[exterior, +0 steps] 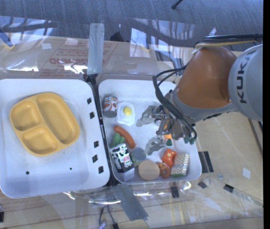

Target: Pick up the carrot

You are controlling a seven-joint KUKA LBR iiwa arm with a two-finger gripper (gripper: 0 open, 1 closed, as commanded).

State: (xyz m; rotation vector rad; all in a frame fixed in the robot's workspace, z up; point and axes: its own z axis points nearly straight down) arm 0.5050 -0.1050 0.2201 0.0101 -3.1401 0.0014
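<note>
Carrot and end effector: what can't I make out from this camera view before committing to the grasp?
- Carrot: a small orange bit shows beside the end effector; the fingers and cables cover the rest, so I cannot confirm it is the carrot.
- Contact between end effector and that orange bit: too small to tell.
- Right bin, far-right part: hidden under the arm.
- Toys in the near corner: crowded, outlines overlap.

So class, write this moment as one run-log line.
arm: over right bin | gripper: open, holding nothing | carrot: lying in bin, ungrasped | yellow tray: left bin
</note>
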